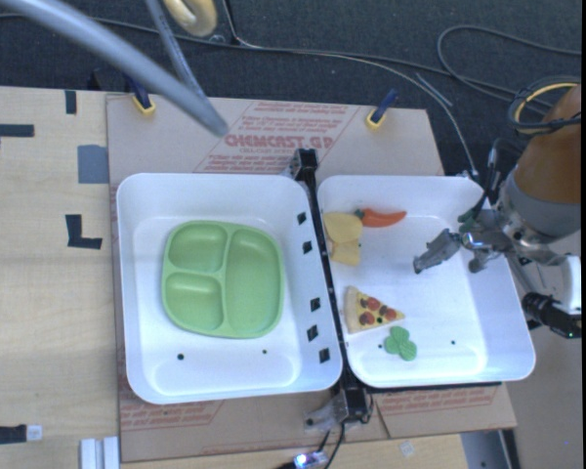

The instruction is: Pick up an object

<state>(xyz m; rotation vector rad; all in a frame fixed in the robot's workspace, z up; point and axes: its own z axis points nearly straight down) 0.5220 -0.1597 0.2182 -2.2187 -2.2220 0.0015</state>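
Observation:
The right bin (488, 355) holds several toy foods. An orange carrot (382, 217) lies at its far left, touching a pale yellow chunk (343, 235). A pizza slice (370, 312) sits near the bin's left wall, with a small green leafy piece (402, 344) just in front of it. My gripper (456, 254) hangs over the right half of this bin, open, with nothing between its fingers. It is to the right of the carrot and above the pizza slice in the view, apart from both.
The left bin (146, 360) holds a green divided plate (223, 277). A black divider (317, 262) runs between the two bins. The bins rest on cardboard (273, 130) atop the wooden bench. A grey pole (98, 37) crosses the top left.

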